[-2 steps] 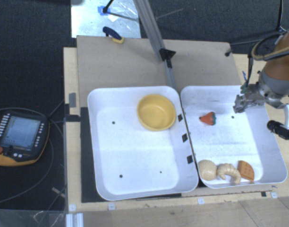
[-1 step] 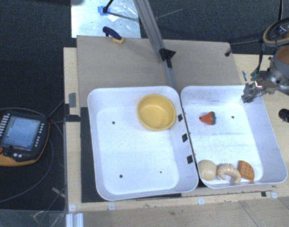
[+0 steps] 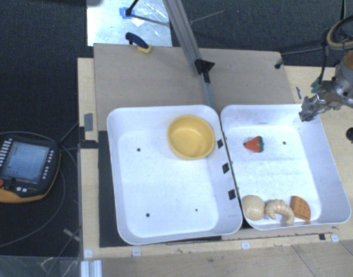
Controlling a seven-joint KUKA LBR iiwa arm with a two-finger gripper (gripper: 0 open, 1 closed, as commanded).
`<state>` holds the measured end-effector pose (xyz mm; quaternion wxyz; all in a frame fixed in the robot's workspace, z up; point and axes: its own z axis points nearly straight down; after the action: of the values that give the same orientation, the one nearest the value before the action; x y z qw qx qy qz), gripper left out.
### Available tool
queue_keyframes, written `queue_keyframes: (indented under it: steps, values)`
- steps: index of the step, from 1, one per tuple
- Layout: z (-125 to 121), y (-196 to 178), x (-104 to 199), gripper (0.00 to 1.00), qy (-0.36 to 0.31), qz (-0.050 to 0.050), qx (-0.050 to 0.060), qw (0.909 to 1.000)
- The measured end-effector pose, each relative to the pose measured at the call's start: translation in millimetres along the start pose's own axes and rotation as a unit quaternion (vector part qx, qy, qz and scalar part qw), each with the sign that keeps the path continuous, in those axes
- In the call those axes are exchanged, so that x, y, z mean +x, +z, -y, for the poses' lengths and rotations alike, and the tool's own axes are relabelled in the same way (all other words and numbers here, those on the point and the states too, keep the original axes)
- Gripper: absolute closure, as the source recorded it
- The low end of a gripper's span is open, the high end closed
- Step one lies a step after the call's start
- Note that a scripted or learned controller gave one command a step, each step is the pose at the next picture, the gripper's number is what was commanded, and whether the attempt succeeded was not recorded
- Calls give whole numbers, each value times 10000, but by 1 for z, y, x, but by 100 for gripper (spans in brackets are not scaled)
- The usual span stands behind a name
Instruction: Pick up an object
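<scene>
A handheld control pendant [image 3: 22,167] with a lit screen lay on the dark floor at the far left, its cable trailing away beneath it. Above the bench, a blue and yellow clamp [image 3: 137,41] sat at the top edge of the brown backing board [image 3: 165,77]. A grey metal pole [image 3: 185,30] ran down at a slant from the top of the view to a black bracket near the upper corners of the bins.

The left bin [image 3: 159,212] held one item: a yellow bowl [image 3: 191,136], upright, in the upper right part of the bin, close to the wall shared with the neighbouring bin.

The right bin [image 3: 332,183] held four items. A small red object [image 3: 254,144] with a green tip lay in the upper middle area, well apart from the others. Along the lower wall, a cream round piece [image 3: 252,207], a pale curved piece [image 3: 278,209] and an orange-brown wedge [image 3: 300,208] lay in a row, each touching or just beside the next.

The gripper [image 3: 308,112] was positioned at the upper right corner of the right bin, over the rim, well apart from every object. Nothing was visible between its parts. Whether it was apart or together could not be determined at this resolution.
</scene>
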<state>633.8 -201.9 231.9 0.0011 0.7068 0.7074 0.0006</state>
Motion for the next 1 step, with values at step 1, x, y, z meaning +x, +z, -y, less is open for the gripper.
queue_keyframes:
  steps: [1]
  values:
    - [-13,-6,58,100,-23,-9,5,10000]
